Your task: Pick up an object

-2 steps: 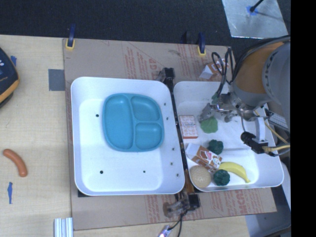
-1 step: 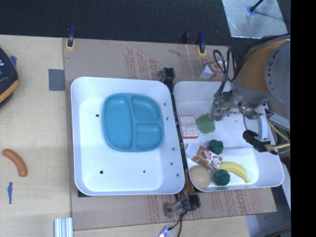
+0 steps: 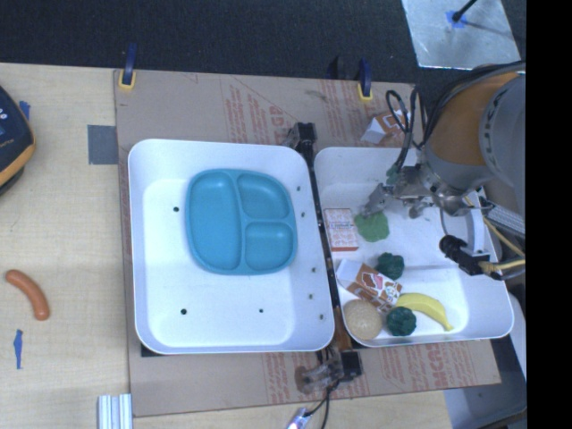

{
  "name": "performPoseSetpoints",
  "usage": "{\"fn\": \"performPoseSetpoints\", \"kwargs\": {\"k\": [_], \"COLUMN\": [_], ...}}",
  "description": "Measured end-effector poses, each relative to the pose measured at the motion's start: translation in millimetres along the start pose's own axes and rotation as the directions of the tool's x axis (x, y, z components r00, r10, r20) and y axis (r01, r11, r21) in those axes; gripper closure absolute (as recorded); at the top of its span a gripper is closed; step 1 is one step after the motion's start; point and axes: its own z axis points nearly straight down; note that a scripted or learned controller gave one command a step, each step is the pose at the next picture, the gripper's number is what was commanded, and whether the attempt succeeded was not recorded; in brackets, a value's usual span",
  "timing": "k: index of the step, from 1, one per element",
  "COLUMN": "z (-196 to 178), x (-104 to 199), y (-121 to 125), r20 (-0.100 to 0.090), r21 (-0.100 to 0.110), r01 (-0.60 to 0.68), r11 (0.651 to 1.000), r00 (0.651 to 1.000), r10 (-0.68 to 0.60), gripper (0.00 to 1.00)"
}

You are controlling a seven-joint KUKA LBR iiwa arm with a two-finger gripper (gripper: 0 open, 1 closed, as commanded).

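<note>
- The two-finger gripper (image 3: 374,206) of the grey arm with the orange band is low in the shallow white right bin (image 3: 483,329), and its dark fingers point to the left and downward.
- Directly at the tips lies a soft light-green lump (image 3: 374,226); the fingers seem to touch its upper edge, but I cannot tell whether they stand apart or are closed, and nothing is visibly held between them.
- Just to the left of the gripper lies a small flat card with red print (image 3: 340,229), against the bin's wall.
- Below the gripper, a little apart, lie a dark green broccoli-like piece (image 3: 389,264) and an orange and white snack packet (image 3: 373,286).
- Further below lie a yellow plastic banana (image 3: 424,308), a second dark green piece (image 3: 400,323) and a round beige disc (image 3: 363,320).
- Well to the left, the other white bin (image 3: 152,329) holds a light blue divided plate (image 3: 241,221).
- My judgement: the approach is done, while the grasp and the lift are not yet done, so the task is at most half complete.
</note>
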Motion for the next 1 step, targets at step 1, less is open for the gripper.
{"fn": "performPoseSetpoints", "kwargs": {"k": [1], "z": [10.3], "x": [9.8], "y": [-1.8], "r20": [-0.004], "r21": [0.007], "r01": [-0.003], "r11": [1.000], "r00": [1.000], "r10": [0.003], "gripper": [0.00]}}
